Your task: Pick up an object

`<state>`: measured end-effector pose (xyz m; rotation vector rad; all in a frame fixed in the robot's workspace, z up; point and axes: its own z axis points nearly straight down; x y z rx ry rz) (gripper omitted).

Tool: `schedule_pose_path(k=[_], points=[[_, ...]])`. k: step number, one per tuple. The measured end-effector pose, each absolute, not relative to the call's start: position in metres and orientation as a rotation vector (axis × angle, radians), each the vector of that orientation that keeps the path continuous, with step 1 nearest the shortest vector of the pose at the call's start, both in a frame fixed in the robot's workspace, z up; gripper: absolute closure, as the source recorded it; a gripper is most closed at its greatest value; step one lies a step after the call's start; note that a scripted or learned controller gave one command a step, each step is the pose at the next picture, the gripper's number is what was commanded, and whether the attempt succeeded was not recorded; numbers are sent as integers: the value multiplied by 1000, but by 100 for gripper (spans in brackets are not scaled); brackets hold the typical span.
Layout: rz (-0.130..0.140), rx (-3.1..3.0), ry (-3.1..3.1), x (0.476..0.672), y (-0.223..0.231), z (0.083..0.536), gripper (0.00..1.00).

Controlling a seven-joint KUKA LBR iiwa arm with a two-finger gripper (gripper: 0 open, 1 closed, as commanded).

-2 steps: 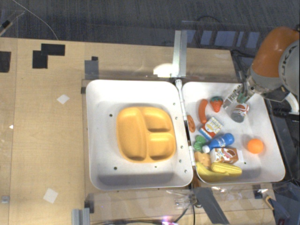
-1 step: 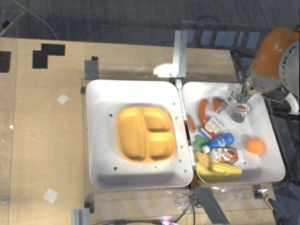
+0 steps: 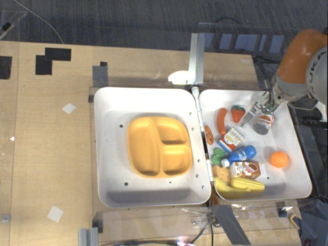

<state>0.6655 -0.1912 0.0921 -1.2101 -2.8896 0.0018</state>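
Observation:
My gripper [image 3: 249, 118] hangs low over the upper part of the right bin [image 3: 297, 152], reaching in from the right. Touching its lower right side lies a small can with a red label [image 3: 264, 122]; I cannot tell whether the can is gripped. A toy strawberry [image 3: 237, 113] and a red sausage [image 3: 221, 121] lie just left of the gripper. Lower in the bin are a small carton [image 3: 232, 137], a blue bottle [image 3: 242, 154], an orange ball [image 3: 279, 159], a snack packet [image 3: 248, 169] and a banana [image 3: 240, 186].
The left bin [image 3: 110, 137] holds a yellow divided plate [image 3: 159, 146]. An orange carrot [image 3: 209, 135] lies along the wall between the bins, with a green item [image 3: 219, 158] below it. The arm's orange band [image 3: 301, 55] stands above the right bin's far corner.

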Motion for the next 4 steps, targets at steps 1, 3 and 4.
schedule_pose_path(k=[1,3,4], points=[[-4,-1314,-2866,637,-206,114,0],[-2,-1397,-2838,667,-180,105,100],[-9,-1809,-2580,652,-127,187,100]])
